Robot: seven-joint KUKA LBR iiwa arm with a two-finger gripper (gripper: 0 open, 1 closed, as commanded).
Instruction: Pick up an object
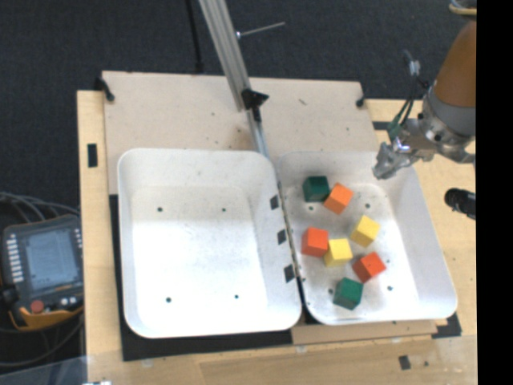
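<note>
1. End effector point(390, 163) sits at the upper right of the frame, over the top right rim of the right bin point(429, 251). Nothing is between its tips; whether it's open or closed, cannot tell at this size.
2. Candidates all lie in the right bin: dark green cube point(316, 188) touching an orange cube point(339, 198) near the top; yellow cube point(365, 230) mid right; second orange cube point(315, 241) touching another yellow cube point(338, 251); red-orange cube point(369, 266) and a green cube point(348, 293) lower down.
3. Best pick, my call: the mid-right yellow cube. Nearest, stands apart from its neighbours.
4. Align the closing axis across its flat faces, descend straight, avoid the bin wall.
5. Left bin point(136, 215) and tabletop point(184, 111): not relevant.
</note>
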